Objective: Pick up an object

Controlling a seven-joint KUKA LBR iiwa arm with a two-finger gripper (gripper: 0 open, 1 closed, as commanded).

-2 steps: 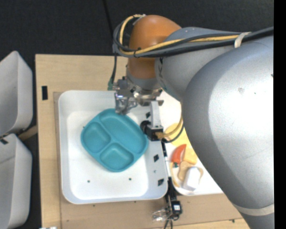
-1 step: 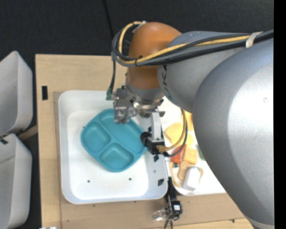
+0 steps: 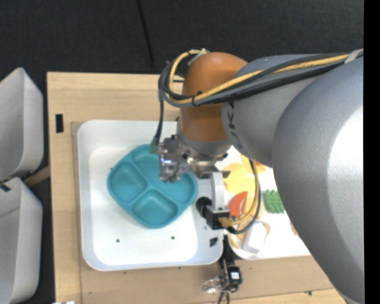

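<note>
Tray [image 3: 145, 192], teal with compartments, lies in the left white bin [image 3: 114, 249] on the wooden surface [image 3: 101, 84]. We see the arm [image 3: 209, 106] over its right part, jaws [image 3: 169, 168] down at the tray; spread or pressed together, we cannot tell.

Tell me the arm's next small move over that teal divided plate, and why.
Probably a short straight descent: the gripper sits over the teal plate's right rim in the left bin. I cannot see a hold on the plate, so lowering onto that rim seems the sensible step before closing.
</note>
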